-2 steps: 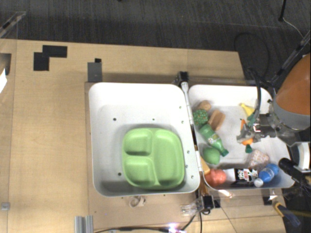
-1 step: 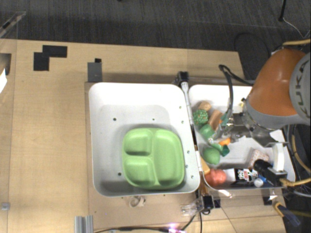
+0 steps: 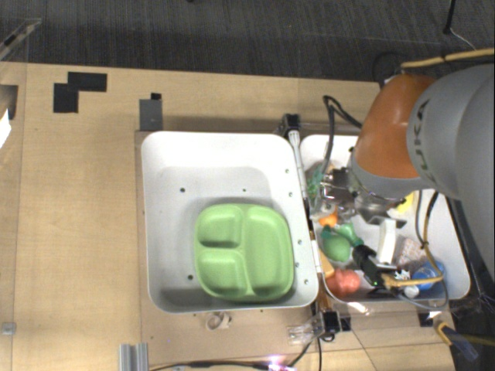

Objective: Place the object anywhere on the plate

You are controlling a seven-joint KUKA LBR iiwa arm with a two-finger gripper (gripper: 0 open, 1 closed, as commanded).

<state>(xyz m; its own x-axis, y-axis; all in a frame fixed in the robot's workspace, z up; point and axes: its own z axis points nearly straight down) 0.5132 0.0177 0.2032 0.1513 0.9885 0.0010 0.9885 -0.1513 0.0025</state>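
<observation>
Arm low over the right bin's clutter, green plate alone in the left bin.

Camera view: the green plate (image 3: 244,249), three compartments, lies flat in the left bin (image 3: 166,176), toward that bin's 5 o'clock corner; its long axis runs roughly 10 to 4 o'clock. The arm (image 3: 418,137) comes in from 3 o'clock, and its tool (image 3: 344,199) hangs over the right bin (image 3: 456,284) at the near-left side. Whether the tool is spread or pressed together cannot be told. Just below it, at 6 o'clock, sit a green rounded object (image 3: 337,245), a small orange piece (image 3: 329,222) and a red ball-like object (image 3: 346,282), close together; which one is the task's thing cannot be told. All lie apart from the plate, across the bins' shared wall.
</observation>
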